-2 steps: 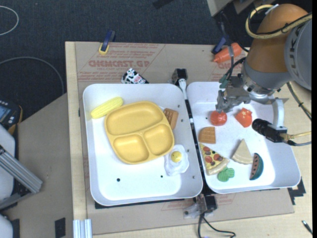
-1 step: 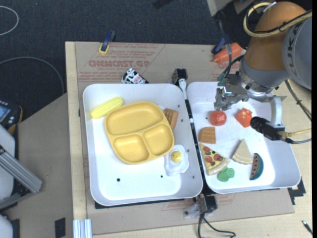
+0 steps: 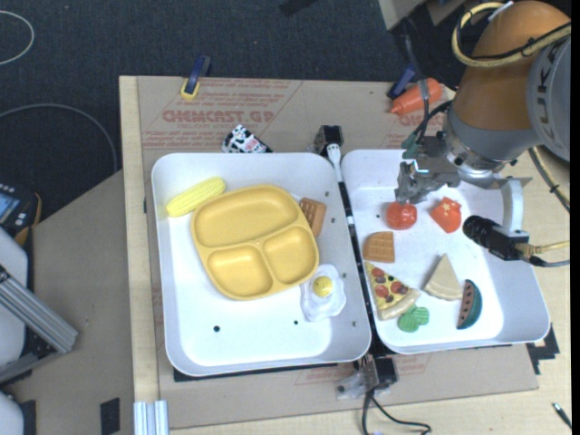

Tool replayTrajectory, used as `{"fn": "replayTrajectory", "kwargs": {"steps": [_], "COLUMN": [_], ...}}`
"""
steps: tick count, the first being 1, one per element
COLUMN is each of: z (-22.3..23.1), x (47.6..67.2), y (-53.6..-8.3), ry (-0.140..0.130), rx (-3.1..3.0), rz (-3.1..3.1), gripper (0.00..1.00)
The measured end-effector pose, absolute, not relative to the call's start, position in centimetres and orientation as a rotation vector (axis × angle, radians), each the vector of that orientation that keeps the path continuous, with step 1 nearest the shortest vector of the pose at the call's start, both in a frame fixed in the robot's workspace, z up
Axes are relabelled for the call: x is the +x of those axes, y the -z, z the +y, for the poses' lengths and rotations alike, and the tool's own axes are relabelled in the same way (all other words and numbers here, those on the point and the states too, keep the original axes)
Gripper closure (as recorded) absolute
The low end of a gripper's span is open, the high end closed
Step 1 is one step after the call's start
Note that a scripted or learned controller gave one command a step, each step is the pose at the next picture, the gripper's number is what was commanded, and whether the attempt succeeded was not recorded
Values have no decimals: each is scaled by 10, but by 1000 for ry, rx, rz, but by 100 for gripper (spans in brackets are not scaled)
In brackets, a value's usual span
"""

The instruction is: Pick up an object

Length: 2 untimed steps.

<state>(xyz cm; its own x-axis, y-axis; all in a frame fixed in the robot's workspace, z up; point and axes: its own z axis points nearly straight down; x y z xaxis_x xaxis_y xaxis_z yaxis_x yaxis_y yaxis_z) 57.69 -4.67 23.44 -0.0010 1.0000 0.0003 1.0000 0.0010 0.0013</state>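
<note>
I am hovering my gripper [image 3: 410,191] over the small round red toy tomato [image 3: 401,214] near the right white bin's [image 3: 526,329] far edge. I cannot tell how it is set. The tomato risks rolling away if I am landing off-centre.

A yellow divided plate [image 3: 254,241] and a yellow corn cob [image 3: 194,196] lie in the white left bin [image 3: 263,350], with a white fried egg with a yellow yolk [image 3: 321,290]. In the white right bin [image 3: 517,320]: a red tomato [image 3: 401,214], a red strawberry [image 3: 446,214], a pizza slice dotted red [image 3: 390,291], a green piece [image 3: 413,318] and a red-and-green watermelon slice [image 3: 468,304]. The arm's orange band [image 3: 500,57] tops grey metal.
</note>
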Motion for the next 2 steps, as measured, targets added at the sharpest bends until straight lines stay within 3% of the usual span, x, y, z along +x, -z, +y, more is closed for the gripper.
{"fn": "replayTrajectory", "kwargs": {"steps": [2], "z": [-43], "x": [586], "y": [-232], "ry": [-1], "rx": [2220], "rz": [2222], "gripper": [100]}}
